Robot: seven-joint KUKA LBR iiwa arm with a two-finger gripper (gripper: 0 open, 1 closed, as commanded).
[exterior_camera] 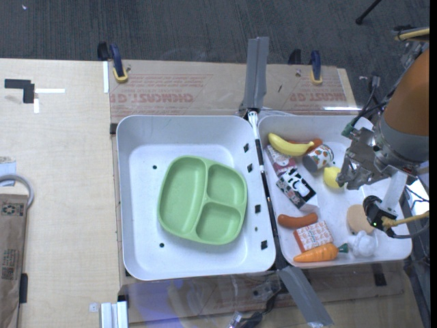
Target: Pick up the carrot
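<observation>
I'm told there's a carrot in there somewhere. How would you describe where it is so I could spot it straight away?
Look at the right-hand white bin, the one crowded with toy food, not the one holding the green plate. Go to its near edge: the carrot lies there on its side, just below a small red-and-white packet. It is the one bright orange, tapered piece with a green tip.

Pale green divided plate (203, 200) in the white left bin (136, 183), and in the white right bin (403, 251) a yellow banana (290, 144), a red-brown sausage (298, 219), an orange carrot (315, 253) and a red-and-white checked packet (313, 235).
</observation>
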